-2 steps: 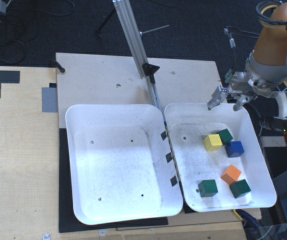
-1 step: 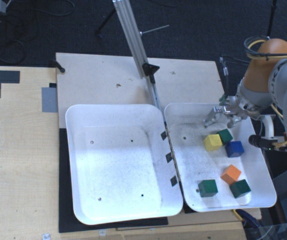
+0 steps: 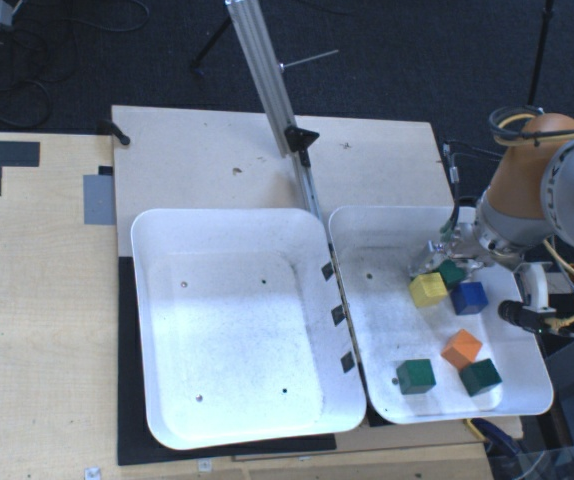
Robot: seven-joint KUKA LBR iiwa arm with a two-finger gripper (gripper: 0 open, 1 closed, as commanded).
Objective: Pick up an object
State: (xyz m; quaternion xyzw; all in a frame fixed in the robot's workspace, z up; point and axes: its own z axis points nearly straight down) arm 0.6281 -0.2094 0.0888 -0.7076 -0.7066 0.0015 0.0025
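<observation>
Gripper (image 3: 445, 258) sat low in right bin (image 3: 387, 408), over green cube (image 3: 453, 272) beside yellow cube (image 3: 428, 289); grip state unclear. Blocks matte, square-edged.

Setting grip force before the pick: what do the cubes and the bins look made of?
The yellow cube, blue cube and orange cube look like painted wood or hard plastic: flat matte colour, crisp edges. The right bin and left bin look like moulded white plastic: smooth, faintly glossy, rounded rims.
</observation>
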